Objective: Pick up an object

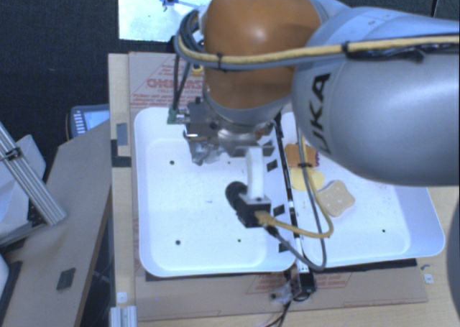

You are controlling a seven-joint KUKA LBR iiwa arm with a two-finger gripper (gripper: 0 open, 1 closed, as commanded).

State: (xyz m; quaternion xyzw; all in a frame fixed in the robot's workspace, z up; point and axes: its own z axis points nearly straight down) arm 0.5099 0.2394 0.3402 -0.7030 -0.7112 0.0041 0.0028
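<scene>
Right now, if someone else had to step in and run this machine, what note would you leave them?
Gripper: low over the left bin, under the arm's bulk; whether it is open or shut cannot be told.
Things: a pale toast-shaped piece lies in the right bin, near its left wall. An orange-yellow item lies just behind it, partly hidden by the arm.
Done: no pick-up that the view shows; both items rest in the bin.
Left: probably shift to the right bin, grasp one item and lift it.
</scene>
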